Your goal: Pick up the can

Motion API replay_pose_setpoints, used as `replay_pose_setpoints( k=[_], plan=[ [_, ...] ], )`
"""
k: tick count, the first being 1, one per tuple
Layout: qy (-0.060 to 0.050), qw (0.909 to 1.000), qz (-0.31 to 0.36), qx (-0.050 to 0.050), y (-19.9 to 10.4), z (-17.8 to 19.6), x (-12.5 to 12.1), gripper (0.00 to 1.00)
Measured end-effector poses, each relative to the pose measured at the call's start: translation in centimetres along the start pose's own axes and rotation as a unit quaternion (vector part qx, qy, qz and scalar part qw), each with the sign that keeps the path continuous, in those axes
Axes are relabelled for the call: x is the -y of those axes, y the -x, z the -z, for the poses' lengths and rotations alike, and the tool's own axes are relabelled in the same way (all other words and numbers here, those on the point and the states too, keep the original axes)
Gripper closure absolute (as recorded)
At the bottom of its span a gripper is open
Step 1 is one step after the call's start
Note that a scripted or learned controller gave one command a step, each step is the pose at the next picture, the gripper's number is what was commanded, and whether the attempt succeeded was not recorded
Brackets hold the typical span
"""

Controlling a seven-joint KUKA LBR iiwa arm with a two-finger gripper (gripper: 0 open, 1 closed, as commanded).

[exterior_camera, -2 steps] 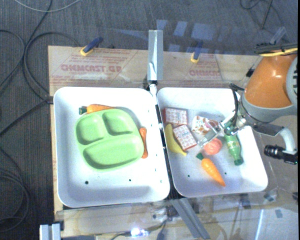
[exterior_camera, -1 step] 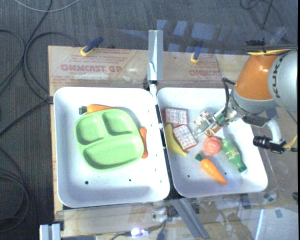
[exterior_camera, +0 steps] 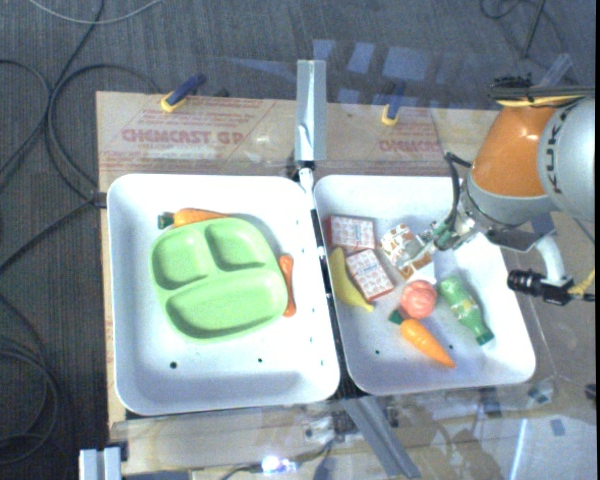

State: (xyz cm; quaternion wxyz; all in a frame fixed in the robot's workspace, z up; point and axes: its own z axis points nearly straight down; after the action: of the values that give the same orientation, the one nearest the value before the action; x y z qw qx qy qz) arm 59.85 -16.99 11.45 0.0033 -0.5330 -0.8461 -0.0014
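Note:
The can (exterior_camera: pixel 401 245), small with a white and orange label, lies on its side in the upper middle of the right bin (exterior_camera: pixel 510 358). My gripper (exterior_camera: pixel 440 236) reaches down from the right under the orange wrist band (exterior_camera: pixel 515 158). Its tip is right beside the can's right end, touching or nearly touching it. I cannot see whether the can sits between the tips.
Around the can lie two red-and-white boxes (exterior_camera: pixel 353 232) (exterior_camera: pixel 369 273), a banana (exterior_camera: pixel 346 282), a tomato (exterior_camera: pixel 418 298), a carrot (exterior_camera: pixel 426 341) and a green bottle (exterior_camera: pixel 465 309). The left bin (exterior_camera: pixel 130 368) holds a green divided plate (exterior_camera: pixel 218 275) with orange pieces at its edges.

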Motion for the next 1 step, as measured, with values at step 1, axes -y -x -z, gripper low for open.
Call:
replay_pose_setpoints(
  k=[1],
  plan=[
    [0.015, 0.9936, -0.111, 0.015, -5.28, -1.51, 0.00, 1.00]
  ],
)
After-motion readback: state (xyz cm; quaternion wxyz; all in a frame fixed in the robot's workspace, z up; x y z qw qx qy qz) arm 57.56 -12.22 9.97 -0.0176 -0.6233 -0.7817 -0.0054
